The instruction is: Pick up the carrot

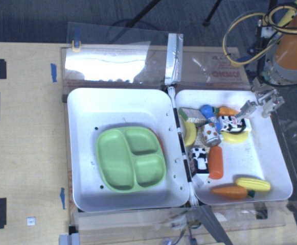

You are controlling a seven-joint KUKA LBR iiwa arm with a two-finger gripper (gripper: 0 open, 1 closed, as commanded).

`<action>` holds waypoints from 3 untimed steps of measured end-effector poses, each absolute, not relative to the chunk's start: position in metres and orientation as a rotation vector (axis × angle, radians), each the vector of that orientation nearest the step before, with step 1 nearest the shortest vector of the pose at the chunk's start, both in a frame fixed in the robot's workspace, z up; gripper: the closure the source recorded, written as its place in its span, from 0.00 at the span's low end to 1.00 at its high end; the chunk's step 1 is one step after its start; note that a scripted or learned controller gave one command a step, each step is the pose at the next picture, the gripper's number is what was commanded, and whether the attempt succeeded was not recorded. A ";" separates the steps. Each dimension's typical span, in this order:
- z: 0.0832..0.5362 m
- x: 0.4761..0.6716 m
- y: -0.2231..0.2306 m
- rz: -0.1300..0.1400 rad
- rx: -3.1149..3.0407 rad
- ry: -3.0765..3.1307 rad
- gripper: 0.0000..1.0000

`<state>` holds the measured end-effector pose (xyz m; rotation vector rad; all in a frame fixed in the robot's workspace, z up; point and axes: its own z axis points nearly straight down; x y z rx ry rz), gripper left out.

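Camera view: the carrot point(229, 191) is seen lying flat near the front edge of the right bin point(271, 157), touching a corn cob point(252, 184). The hand point(263, 100) hangs at the bin's far right corner, nothing held; how wide it stands cannot be told. The carrot would best be gripped across its middle, clear of the cob.

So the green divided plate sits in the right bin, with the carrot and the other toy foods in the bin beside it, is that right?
Not quite: the camera view shows the green divided plate in the left bin, not the right. The carrot and the other toy foods do lie in the bin beside it, the right bin.
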<state>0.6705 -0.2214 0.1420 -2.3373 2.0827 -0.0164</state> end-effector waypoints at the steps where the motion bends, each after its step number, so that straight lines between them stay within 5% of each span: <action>1: 0.142 0.670 -0.221 -0.016 -2.337 2.083 0.00; 3: 0.142 0.670 -0.221 -0.016 -2.337 2.083 0.00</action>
